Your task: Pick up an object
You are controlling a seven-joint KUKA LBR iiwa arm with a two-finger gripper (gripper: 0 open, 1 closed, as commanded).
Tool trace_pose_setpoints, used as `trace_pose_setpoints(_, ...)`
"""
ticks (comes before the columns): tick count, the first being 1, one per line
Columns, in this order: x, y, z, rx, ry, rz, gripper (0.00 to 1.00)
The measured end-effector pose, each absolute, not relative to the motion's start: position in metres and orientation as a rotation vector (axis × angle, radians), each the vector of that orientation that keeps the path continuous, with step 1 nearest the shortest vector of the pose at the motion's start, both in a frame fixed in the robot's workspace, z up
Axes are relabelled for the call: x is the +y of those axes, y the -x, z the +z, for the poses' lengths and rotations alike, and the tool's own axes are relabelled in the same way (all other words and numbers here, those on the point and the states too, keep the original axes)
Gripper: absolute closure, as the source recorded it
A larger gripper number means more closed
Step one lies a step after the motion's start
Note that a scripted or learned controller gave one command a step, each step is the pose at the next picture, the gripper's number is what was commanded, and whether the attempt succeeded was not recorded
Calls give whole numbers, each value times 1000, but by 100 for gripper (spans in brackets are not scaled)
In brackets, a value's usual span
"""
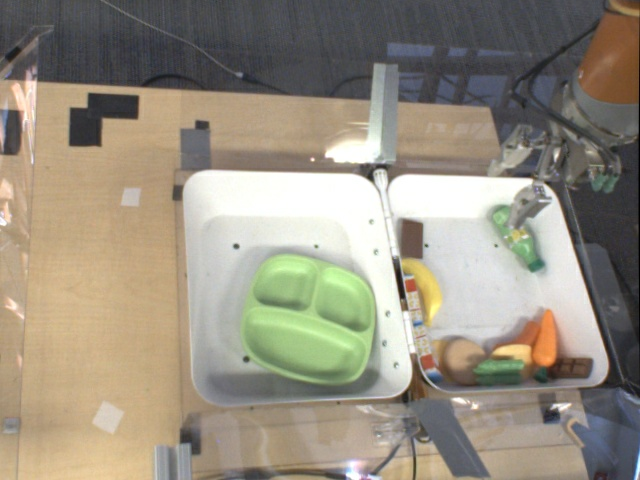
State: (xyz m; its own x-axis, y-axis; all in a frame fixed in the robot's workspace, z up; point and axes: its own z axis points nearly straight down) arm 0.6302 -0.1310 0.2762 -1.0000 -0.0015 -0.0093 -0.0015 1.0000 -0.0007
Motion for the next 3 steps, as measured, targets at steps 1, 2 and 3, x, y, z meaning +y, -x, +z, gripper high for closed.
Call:
trace_pose_setpoints(1, -140, -646, 147, 3146, -45, 4, 0)
trace_pose_setpoints(2, -189, -647, 115, 3135, 12, -3, 0)
trace_pose_setpoints(3, -190, -669, 87, 3142, 40, -1, 0)
